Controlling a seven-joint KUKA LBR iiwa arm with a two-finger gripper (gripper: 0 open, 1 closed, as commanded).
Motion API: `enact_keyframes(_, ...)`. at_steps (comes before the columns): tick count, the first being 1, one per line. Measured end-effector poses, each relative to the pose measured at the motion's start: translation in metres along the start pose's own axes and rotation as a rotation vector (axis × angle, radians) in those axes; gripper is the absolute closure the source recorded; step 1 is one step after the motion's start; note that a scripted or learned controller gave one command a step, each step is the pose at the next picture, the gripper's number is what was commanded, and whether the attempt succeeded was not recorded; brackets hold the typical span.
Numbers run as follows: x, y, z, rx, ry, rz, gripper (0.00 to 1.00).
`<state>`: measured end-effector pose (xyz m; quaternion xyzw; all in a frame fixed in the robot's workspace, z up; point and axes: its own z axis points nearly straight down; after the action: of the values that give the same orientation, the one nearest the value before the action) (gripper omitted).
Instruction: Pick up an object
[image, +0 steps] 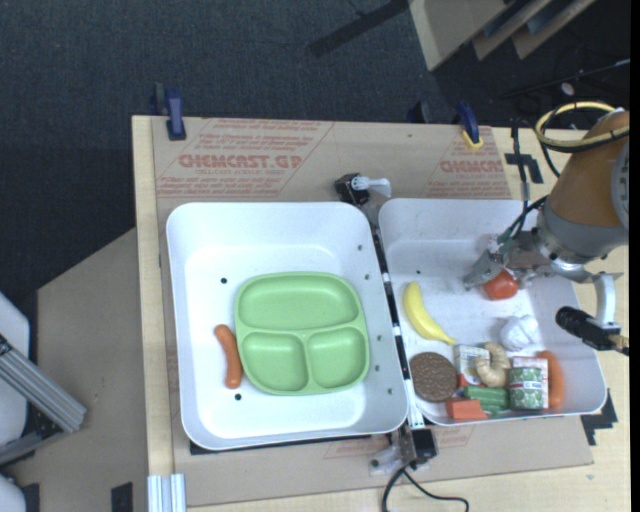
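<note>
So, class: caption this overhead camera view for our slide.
Gripper over a red object in the right bin; green tray in the left bin.

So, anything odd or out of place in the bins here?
Only the hot dog: it lies on the left bin floor beside the green divided plate, not in a compartment. The right bin's clutter looks ordinary.

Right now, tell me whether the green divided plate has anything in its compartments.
Empty. All three compartments of the green divided plate show bare green; the sausage lies beside its left edge on the left bin floor, outside the plate.
</note>
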<state>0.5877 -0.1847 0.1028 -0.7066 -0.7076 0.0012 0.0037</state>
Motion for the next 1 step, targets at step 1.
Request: enact_keyframes(1, -0.0091, 0.0024, 0.0197, -0.003, -0.002, 0.002, 0.0)
